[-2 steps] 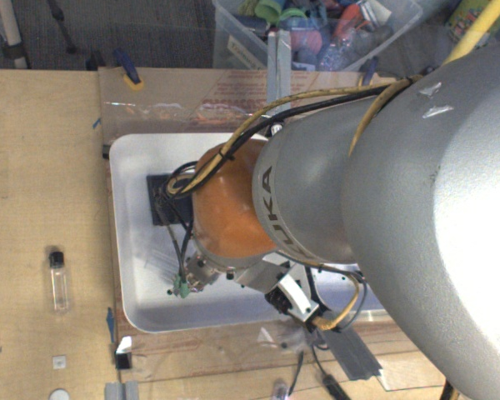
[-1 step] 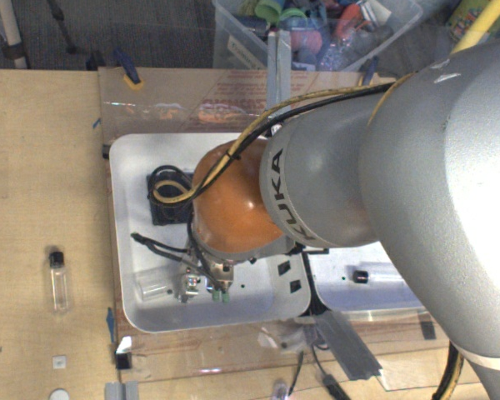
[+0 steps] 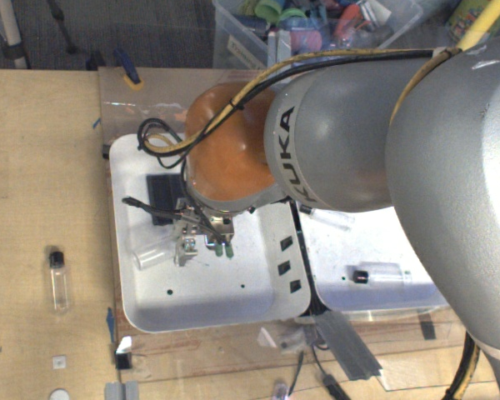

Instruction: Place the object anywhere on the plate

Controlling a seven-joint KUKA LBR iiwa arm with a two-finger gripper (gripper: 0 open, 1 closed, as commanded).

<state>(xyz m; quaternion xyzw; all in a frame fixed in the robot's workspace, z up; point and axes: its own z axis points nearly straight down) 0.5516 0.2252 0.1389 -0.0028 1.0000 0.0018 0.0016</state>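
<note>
Grey KUKA arm (image 3: 375, 115), smooth matte rounded casing, covers most of the right and upper frame; black and yellow cables run along its top. Orange glossy band (image 3: 225, 152) above the wrist, dome-shaped, sits over the left bin.

Desk (image 3: 42, 182) is pale wood with a flat, fine grain. Left white bin (image 3: 200, 302): shallow plastic, rounded corners, small dark holes in the floor. Right white bin (image 3: 383, 294) butts against it along a black divider, mostly under the arm.

Clear tub of mixed coloured toys (image 3: 317, 11) at the top, off the desk surface behind.

Pincer (image 3: 202, 244) hangs below the orange band over the middle of the left bin, metal parts with green tips; too cluttered and small to tell how far apart its tips stand or whether anything is between them.

Small clear plastic piece (image 3: 150, 257), cylinder-like, lies on the left bin floor just beside the pincer, to its left, apart from it as far as can be seen.

Clear tube with dark cap (image 3: 375, 275) lies flat in the right bin, well apart from the pincer.

Clear vial with black cap (image 3: 58, 280) lies on the bare desk left of the bins, well apart from the pincer.

Cannot tell which of these is the task's object; no plate can be made out.
</note>
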